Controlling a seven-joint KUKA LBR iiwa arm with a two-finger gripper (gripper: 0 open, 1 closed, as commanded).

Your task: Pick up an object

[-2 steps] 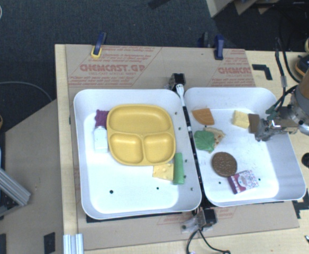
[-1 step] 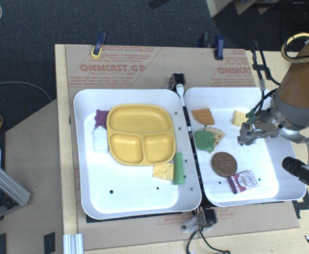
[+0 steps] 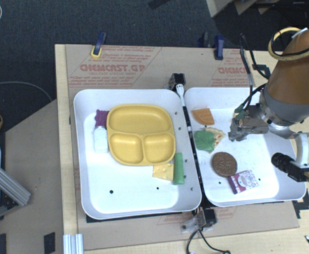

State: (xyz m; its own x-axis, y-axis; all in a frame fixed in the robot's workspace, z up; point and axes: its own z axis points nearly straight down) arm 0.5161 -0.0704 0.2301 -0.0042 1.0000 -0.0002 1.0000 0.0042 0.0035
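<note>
My gripper (image 3: 238, 133) hangs over the right bin (image 3: 265, 157), just right of a green leafy piece (image 3: 206, 139). Nothing shows in its grasp. An orange wedge (image 3: 202, 116) lies at the bin's far left. A brown round disc (image 3: 224, 163) sits near the front, with a maroon and white packet (image 3: 243, 181) right of it.
The left bin (image 3: 91, 173) holds a yellow divided plate (image 3: 142, 133), a purple item (image 3: 101, 117), a white bottle (image 3: 100, 139), a green stick (image 3: 178, 168) and a yellow slice (image 3: 163, 171). A black clamp (image 3: 178, 82) sits between the bins at the back.
</note>
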